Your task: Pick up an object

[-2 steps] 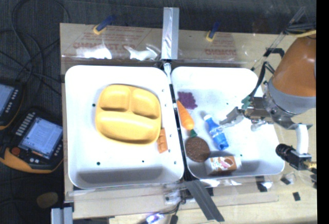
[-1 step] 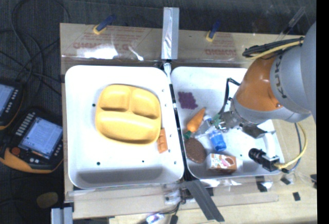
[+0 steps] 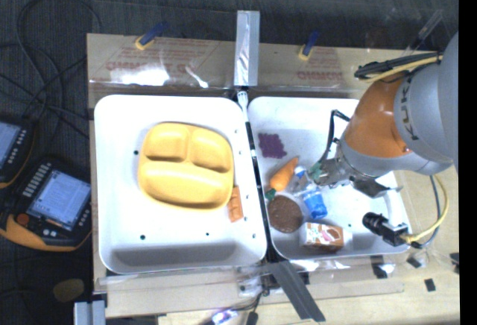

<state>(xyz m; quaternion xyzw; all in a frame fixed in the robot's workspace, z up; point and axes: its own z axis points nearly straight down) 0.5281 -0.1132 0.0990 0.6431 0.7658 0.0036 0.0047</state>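
Gripper (image 3: 319,171), grasp state unclear, near blue packet (image 3: 315,205); "KU" lettering on arm (image 3: 417,118).

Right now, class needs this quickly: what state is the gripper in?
Gripper: cannot be told; it is low in the right bin, by the carrot.

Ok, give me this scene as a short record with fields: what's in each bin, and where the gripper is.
left white bin: yellow plastic divided tray; small orange piece at the tray's right edge
right white bin: purple grape cluster; orange carrot; brown round disc; small blue object; red-brown carton
gripper: over the right bin, between carrot and blue object
grasp: cannot tell
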